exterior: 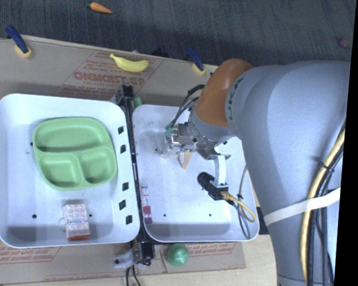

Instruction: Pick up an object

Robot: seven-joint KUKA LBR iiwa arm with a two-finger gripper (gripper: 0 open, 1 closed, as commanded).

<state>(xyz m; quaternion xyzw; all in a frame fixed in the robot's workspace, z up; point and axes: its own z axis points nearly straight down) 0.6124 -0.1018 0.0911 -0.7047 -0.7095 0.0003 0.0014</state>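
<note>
My gripper (185,147) hangs low over the upper middle of the right bin (173,213), below the orange band (216,99) of the arm. A small tan piece (184,160) shows just under the gripper; whether it is held or resting on the bin floor cannot be made out. The left bin (7,175) holds a green divided plate (73,151) and a small orange-and-white packet (75,220) near its front. The grey arm covers the right side of the right bin.
A yellow banana (130,62) lies on the cardboard behind the bins. A green ball (177,254) sits in front of the right bin. A black fitting with a yellow cable (215,186) hangs beside the gripper. Blue clamps (18,40) hold the cardboard's back edge.
</note>
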